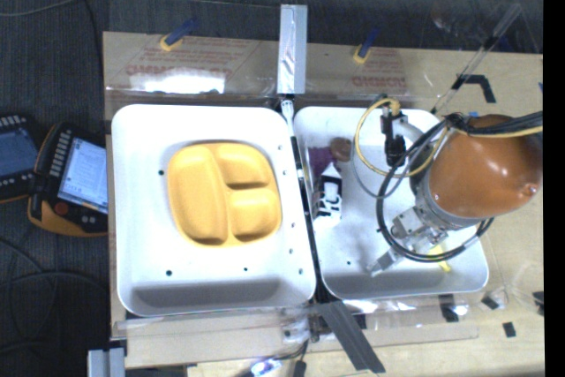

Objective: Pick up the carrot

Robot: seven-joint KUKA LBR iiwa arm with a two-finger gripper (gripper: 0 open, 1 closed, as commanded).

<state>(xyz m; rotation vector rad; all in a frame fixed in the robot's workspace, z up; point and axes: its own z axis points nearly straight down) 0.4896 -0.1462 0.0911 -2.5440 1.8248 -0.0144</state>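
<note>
My arm, with its orange band, hangs over the right bin and covers much of the bin's right half. The gripper points down toward the bin floor near the front, left of the wrist. A small yellow sliver peeks out from under the wrist by the bin's front wall; I cannot tell what it is. Yellow and black cables loop from the arm over the middle of the bin.
At the right bin's left side lie a brown lump, a purple item and a black-and-white item. The left bin holds a yellow divided tray. A handheld controller sits off the bench at the left.
</note>
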